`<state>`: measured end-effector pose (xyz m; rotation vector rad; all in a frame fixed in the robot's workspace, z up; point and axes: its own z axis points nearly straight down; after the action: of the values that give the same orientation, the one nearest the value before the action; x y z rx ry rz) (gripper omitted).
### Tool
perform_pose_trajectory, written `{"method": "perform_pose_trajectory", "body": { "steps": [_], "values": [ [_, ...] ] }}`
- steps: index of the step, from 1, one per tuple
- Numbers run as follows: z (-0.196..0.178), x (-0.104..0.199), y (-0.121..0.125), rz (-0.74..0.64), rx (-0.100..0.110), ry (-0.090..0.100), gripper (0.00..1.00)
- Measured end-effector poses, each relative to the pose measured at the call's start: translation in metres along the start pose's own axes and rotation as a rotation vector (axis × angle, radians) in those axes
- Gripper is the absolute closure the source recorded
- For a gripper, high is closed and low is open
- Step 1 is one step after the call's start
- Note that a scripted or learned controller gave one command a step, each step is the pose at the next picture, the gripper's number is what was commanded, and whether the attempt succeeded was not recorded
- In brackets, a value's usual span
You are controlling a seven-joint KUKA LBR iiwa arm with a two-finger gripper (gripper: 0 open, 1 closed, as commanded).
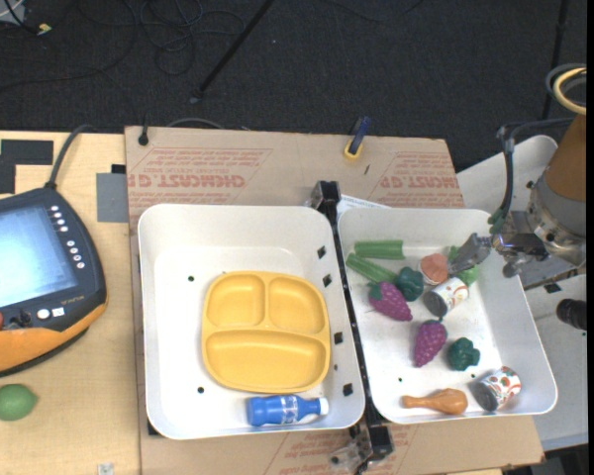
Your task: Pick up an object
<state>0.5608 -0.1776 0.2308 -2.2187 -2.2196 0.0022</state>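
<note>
At the near edge of the bench, a glossy blue bottle [285, 410] lies on its side in the left bin [168, 265], just in front of a smooth yellow divided plate [267, 330]. In the right bin [535, 354], a tan plastic drumstick [436, 401] and a printed tin [498, 388] sit nearest. Behind them are a knobbly purple grape bunch [429, 341] and a dark green broccoli floret [461, 353]. Farther in, a second grape bunch [390, 301], a small can [445, 296] and long green vegetable pieces [378, 249] crowd together. The gripper [472, 255] hangs over this far cluster at the bin's right side. Whether it is wide or narrow cannot be told, and nothing is seen held in it. The pick looks not yet made. A clean try would likely single out one piece standing apart, such as the drumstick, and close across its narrow neck rather than dropping into the touching toys. Brown printed cardboard [277, 166] lies beyond.
</note>
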Motion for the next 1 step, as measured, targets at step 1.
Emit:
{"method": "perform_pose_trajectory", "body": {
  "steps": [1],
  "values": [
    [0.0884, 0.0629, 0.0335, -0.005, 0.004, 0.003, 0.0]
  ]
}}
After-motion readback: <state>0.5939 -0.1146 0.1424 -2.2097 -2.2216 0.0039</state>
